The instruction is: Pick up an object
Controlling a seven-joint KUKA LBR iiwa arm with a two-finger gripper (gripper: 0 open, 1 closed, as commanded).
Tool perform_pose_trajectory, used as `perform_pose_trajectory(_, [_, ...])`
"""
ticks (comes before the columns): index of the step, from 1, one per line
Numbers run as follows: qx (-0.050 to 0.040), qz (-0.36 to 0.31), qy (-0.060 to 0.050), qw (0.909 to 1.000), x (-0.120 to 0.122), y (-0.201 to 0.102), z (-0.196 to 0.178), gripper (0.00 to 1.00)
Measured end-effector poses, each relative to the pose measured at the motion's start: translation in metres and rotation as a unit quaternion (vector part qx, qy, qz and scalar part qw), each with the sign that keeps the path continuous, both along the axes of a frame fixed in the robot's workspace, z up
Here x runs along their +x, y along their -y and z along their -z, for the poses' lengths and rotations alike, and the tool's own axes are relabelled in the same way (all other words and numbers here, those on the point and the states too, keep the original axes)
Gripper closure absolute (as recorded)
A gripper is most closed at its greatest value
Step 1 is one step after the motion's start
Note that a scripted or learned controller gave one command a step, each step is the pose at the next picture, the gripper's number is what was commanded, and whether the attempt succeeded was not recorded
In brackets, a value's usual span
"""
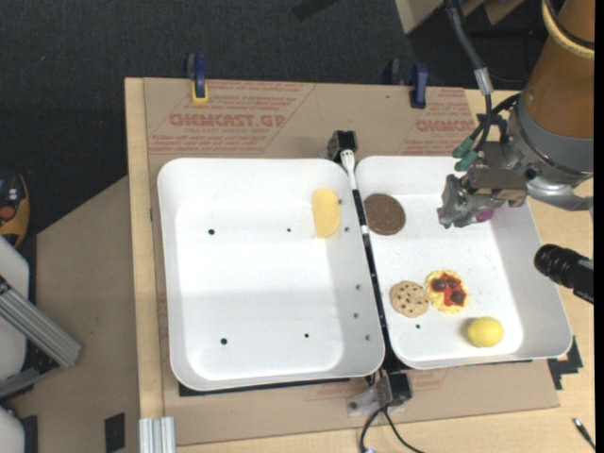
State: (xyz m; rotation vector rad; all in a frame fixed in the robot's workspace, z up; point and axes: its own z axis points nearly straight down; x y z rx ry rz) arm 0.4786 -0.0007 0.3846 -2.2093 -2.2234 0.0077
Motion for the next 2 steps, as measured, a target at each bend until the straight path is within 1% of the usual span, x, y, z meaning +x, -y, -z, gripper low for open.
perform_pose_trajectory(1, [-0.0002,-0.001,-0.001,1.0,-0.001,-0.073,0.077,1.0])
perform_pose_trajectory(2, [-0.0014,0.007,0.002,1.0,0.002,0.012,0.088,1.0])
